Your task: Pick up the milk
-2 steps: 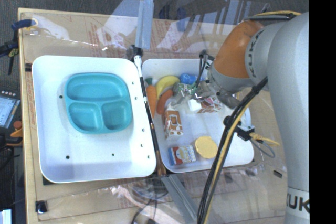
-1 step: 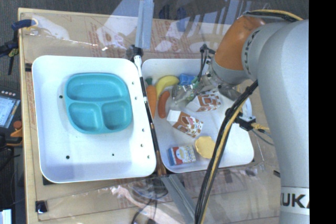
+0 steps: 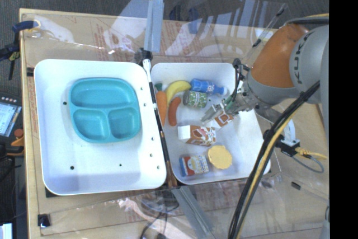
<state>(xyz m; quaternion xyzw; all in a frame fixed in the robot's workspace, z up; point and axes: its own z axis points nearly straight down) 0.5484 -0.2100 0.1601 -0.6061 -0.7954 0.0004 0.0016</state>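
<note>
Lining up: gripper [image 3: 219, 113] hovers centre-right of frame in the right bin [image 3: 246, 168].
Milk: brown-white carton [image 3: 197, 134] lies flat, just lower left of it.
Jaws: can't tell, too blurry.
Tip: drop square over the carton, avoiding the yellow lid [image 3: 220, 158].

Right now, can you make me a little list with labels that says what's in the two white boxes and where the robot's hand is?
left bin: holds a blue divided tray
right bin: holds toy food
top of right bin: banana, carrot, blue bottle, green can
middle of right bin: brown and white milk carton, lying on its side
bottom of right bin: yellow round piece, small red and blue carton
gripper: low in the right bin, just up and right of the milk carton
fingers: can't tell
</note>
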